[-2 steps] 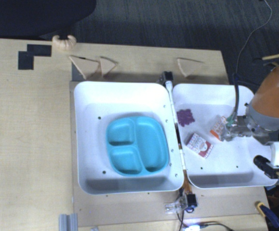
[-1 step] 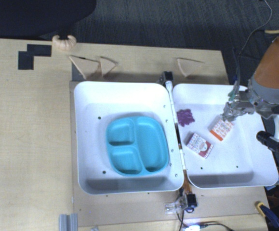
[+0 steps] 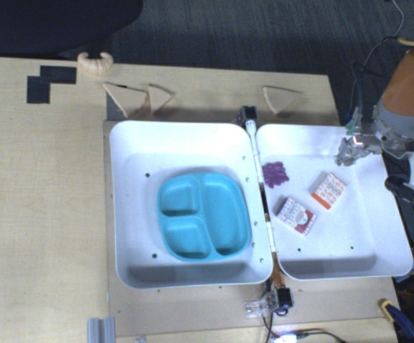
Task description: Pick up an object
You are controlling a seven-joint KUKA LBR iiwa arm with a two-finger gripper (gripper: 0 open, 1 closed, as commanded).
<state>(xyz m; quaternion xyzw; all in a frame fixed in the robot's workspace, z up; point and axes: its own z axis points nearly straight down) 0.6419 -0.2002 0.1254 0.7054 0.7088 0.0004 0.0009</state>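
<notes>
Two white bins are being carried by the counter (image 3: 42, 213). All positions below are being given against the right bin (image 3: 378, 256).

The left bin (image 3: 131, 141) is being seated directly alongside it, rims touching. A blue divided tray (image 3: 203, 215) is being held in the left bin, outside the right bin altogether.

The arm (image 3: 407, 84) is being extended over the right bin's far right corner. The gripper (image 3: 350, 151) is being held above that corner, apart from all contents. Whether it is released or clenched cannot be told, and nothing is being seen in its grasp.

Three candidate items are being kept on the right bin's floor:
- A red-and-white box (image 3: 296, 216) is lying flat near the middle.
- An orange-and-white box (image 3: 329, 190) is lying just beside it, towards the gripper's corner.
- A small purple item (image 3: 274, 173) is lying close to the wall shared with the left bin.

Both boxes are being judged light, stiff and thin-walled, so they may crush under a hard squeeze. A hold across the short sides is being advised. The orange-and-white box is being rated the easiest to reach. The purple item is being judged soft and irregular, and the wall beside it is crowding it.
</notes>
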